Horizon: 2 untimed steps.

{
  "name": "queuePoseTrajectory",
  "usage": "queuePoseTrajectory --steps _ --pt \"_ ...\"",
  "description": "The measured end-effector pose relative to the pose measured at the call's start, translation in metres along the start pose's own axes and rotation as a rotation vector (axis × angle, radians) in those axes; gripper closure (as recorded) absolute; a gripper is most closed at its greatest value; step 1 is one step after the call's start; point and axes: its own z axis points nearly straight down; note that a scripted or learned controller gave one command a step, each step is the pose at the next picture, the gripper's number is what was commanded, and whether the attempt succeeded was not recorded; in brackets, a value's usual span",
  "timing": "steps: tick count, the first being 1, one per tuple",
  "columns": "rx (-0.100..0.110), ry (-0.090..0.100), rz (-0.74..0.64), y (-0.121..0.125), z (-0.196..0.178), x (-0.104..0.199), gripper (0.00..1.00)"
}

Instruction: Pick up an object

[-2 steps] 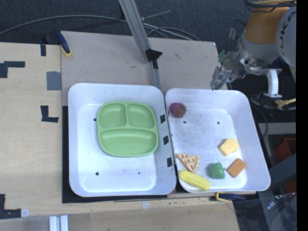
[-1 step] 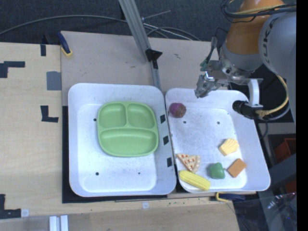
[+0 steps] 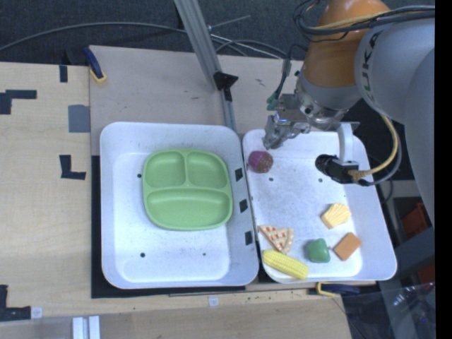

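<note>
In the left bin (image 3: 120, 260), a green divided plate (image 3: 188, 189) lies flat near the middle, with bare white floor around it. Across the shared wall, the right bin (image 3: 374, 260) holds the loose pieces: a purple ball (image 3: 260, 162) in its upper left corner, a pizza slice (image 3: 277, 238) and a corn cob (image 3: 285, 263) by the near left edge, then a green pepper (image 3: 318, 250), a yellow wedge (image 3: 336, 215) and an orange block (image 3: 347, 246) toward the lower right. The claw (image 3: 274, 140) hangs just above and slightly right of the purple ball, close to it but not around it; whether its tips are spread or pressed together cannot be told from this angle, and nothing shows between them. I judge this the approach step, with the ball the likely target and no pick made yet. The next move seems to call for a small shift over the ball's centre, a straight descent, and care near the bin wall beside it on the worktop (image 3: 42, 189).
</note>
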Motion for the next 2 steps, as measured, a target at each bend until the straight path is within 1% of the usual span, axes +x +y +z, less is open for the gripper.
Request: queuePoseTrajectory --steps 1,2 --pt "0.002 0.000 0.001 -0.028 0.017 0.051 1.00" --pt "0.001 0.000 -0.001 -0.042 0.012 0.103 1.00"
